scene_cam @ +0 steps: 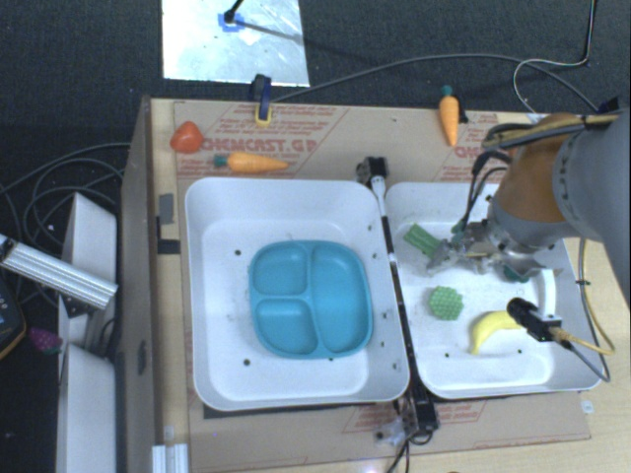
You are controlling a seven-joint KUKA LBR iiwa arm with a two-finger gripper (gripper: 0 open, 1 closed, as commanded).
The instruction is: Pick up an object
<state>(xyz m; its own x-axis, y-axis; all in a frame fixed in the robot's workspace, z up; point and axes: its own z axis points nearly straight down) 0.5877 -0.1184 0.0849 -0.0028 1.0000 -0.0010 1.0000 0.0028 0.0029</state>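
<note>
Three candidate objects lie in the right bin point(463, 382), which we take as our landmark: a green block point(423, 238) toward its far left corner, a knobbly green ball point(446, 303) near its middle, and a yellow banana point(492, 329) toward its near side. We see the gripper point(455, 251) low over the bin's far half, its tips just beside the green block; whether the fingers are parted or closed we cannot tell, and nothing shows between them. We judge the main risk to be a glancing contact that pushes the block against the bin's left wall instead of seating it between the fingers; a cable point(577, 341) trailing over the bin's near right corner could also snag. Beyond the bin's far edge, red print on the cardboard point(296, 141) reads roughly "QUEMCAST", the remainder being illegible.
</note>
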